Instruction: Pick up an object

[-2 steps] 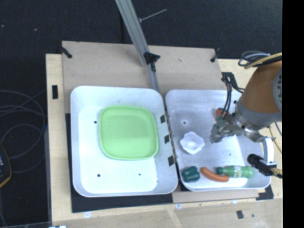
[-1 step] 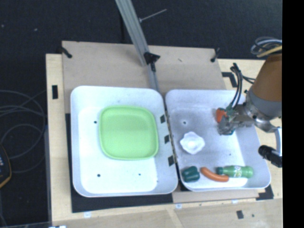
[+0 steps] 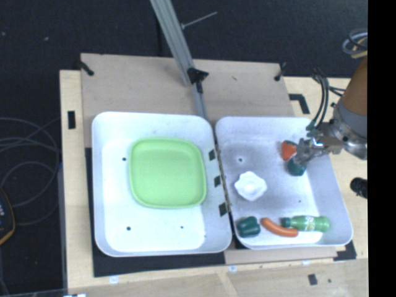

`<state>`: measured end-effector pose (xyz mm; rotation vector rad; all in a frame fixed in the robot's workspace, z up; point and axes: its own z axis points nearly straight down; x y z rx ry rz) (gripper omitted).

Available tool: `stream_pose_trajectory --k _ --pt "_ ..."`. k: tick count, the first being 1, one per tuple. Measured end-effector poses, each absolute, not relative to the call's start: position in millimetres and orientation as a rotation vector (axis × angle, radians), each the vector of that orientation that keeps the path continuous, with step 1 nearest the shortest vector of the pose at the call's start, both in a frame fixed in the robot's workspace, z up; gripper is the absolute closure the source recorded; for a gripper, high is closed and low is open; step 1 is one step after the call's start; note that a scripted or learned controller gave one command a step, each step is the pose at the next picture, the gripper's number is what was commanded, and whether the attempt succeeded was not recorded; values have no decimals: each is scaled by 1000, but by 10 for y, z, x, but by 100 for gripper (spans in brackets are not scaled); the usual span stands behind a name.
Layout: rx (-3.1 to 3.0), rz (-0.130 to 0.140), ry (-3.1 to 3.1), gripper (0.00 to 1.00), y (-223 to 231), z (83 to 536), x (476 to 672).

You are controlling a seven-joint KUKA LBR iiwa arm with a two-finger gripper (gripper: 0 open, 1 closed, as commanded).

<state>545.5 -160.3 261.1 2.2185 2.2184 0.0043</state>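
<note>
Now the claw (image 3: 301,159) hangs low in the right bin (image 3: 328,184), near its far right corner, right over an orange-red piece (image 3: 288,149) and a small teal thing (image 3: 296,169); whether it is released or clenched I cannot tell. The 2 lie touching, so it could catch both, or nudge 1 aside and come up bare; the bin wall sits close too. The white cup (image 3: 250,185), green bottle (image 3: 306,223) and carrot (image 3: 278,228) lie well apart.

The pale wooden bench (image 3: 148,85) carries 2 shallow white plastic bins touching side by side: the left bin (image 3: 111,228) and, just right of it, the right bin (image 3: 260,135).
</note>
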Motion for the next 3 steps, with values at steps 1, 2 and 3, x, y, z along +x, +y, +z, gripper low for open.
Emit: stream_pose_trajectory --k 1,2,3 --pt "2216 3 2226 100 -1071 2682 5488" --pt "2216 2 2226 100 -579 2721 5504" --pt "2219 -1 2225 100 -117 2542 5539"
